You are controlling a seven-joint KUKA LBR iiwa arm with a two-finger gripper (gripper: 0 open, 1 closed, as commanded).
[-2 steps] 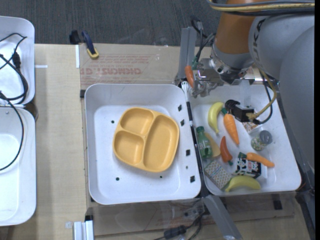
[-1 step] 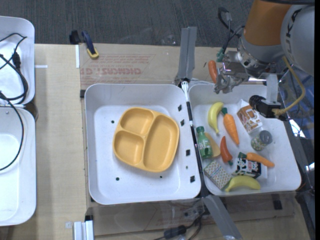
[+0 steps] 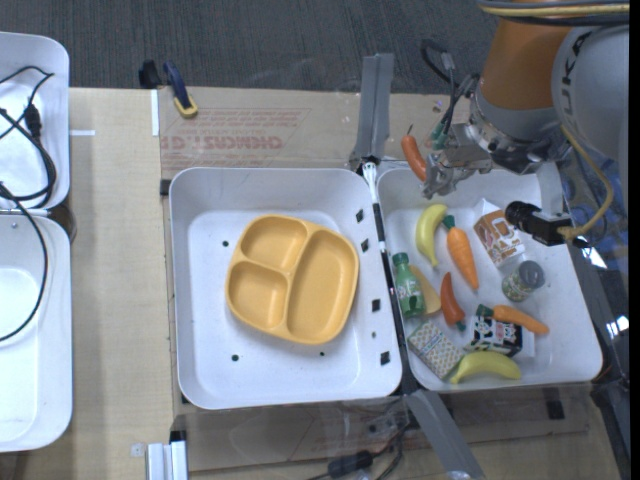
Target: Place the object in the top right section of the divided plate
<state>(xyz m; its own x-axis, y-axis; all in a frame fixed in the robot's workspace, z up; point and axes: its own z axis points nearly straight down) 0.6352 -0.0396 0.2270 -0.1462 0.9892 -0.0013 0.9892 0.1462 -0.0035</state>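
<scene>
The yellow divided plate (image 3: pixel 345 253) lies in the left white bin (image 3: pixel 200 298), with one long section and two smaller ones, all bare. My gripper (image 3: pixel 437 173) hangs over the far left corner of the right bin (image 3: pixel 570 298). A small orange carrot (image 3: pixel 412 155) shows right beside its left side, over the bin's far rim. Whether the carrot is held is unclear from this angle.
The right bin holds a yellow banana (image 3: pixel 430 233), a larger carrot (image 3: pixel 461 253), a green bottle (image 3: pixel 406 283), a snack packet (image 3: pixel 497 236), a small jar (image 3: pixel 521 280), a cow-print carton (image 3: pixel 495 336) and a second banana (image 3: pixel 485 368). A grey divider post (image 3: pixel 375 108) stands between the bins.
</scene>
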